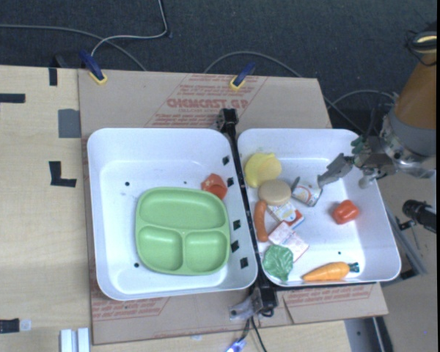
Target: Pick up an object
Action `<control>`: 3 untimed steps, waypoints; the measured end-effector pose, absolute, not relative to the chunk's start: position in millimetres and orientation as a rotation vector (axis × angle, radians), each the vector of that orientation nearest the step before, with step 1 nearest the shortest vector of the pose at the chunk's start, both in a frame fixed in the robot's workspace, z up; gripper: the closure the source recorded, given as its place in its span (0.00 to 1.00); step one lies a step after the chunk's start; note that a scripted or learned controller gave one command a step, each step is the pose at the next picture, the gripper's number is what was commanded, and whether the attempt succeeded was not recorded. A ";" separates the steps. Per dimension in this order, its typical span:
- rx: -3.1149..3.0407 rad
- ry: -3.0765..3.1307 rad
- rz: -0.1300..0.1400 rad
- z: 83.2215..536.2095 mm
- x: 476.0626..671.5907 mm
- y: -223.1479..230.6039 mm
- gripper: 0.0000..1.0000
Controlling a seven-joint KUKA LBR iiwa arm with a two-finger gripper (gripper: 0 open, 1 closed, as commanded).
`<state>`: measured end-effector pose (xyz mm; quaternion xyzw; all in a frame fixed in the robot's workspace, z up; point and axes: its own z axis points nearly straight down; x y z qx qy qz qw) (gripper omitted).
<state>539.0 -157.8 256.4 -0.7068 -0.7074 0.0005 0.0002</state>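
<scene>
White bins: two; one carrot

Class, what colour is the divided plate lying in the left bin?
The divided plate is light green, seen clearly in the camera view.

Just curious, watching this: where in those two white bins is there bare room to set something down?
Left bin: bare floor behind and left of the green tray. Right bin: bare far-right corner behind the hand, and a strip between red piece and carrot. Its left side is crowded.
</scene>
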 end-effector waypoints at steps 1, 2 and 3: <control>-2.225 -2.230 -0.010 126.7 583.8 -139.6 0.00; -2.220 -2.222 0.002 105.1 591.6 -150.4 0.00; -2.221 -2.224 -0.002 86.5 606.1 -178.5 0.00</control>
